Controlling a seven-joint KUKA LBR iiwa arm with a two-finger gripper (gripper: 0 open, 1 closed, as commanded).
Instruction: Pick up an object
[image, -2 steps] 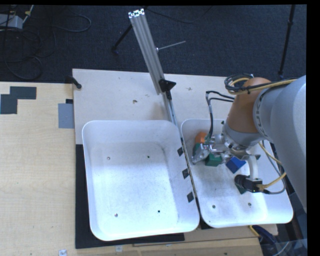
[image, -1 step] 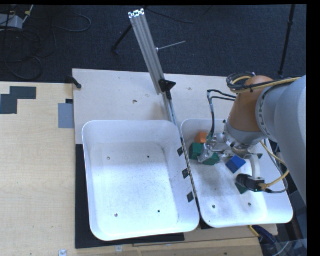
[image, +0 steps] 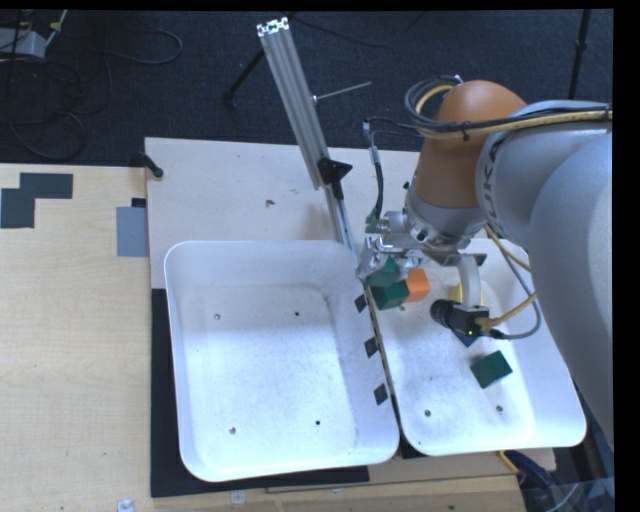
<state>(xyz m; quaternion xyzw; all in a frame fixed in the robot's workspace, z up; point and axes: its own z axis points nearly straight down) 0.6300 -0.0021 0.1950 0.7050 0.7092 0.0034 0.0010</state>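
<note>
My gripper (image: 384, 266) hangs over the far left corner of the right bin (image: 520, 432), close to the divider between the bins. A green block (image: 388, 293) sits right under it, touching or nearly touching its tip; whether it is held I cannot tell. An orange block (image: 418, 284) lies against the green one on its right. A dark green block (image: 491, 368) rests alone further toward the front of the right bin.
The left bin (image: 190, 300) lies beside the right one, their rims meeting along a line with black clips (image: 372, 346). A slanted aluminium rail (image: 300, 110) rises behind the bins. The grey arm covers the right bin's far right side.
</note>
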